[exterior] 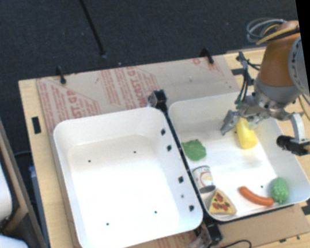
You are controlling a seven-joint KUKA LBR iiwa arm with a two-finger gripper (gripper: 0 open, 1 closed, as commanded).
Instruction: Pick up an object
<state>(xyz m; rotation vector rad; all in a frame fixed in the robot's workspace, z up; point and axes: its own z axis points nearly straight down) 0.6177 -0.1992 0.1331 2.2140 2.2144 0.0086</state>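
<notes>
Plastic toys are lying along the right bin's [304, 181] near edge, a pizza slice [220, 203], sausage [254, 196] and green piece [279, 189], while farther back the gripper [241, 120] is spreading open over a yellow object [245, 136], presumably to grasp it.

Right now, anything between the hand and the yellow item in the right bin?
Nothing visible. The hand sits right at the top of the yellow item, with bare bin floor around it. The nearest other piece, the green object, lies apart to the camera's left near the divider wall of the right bin.
</notes>
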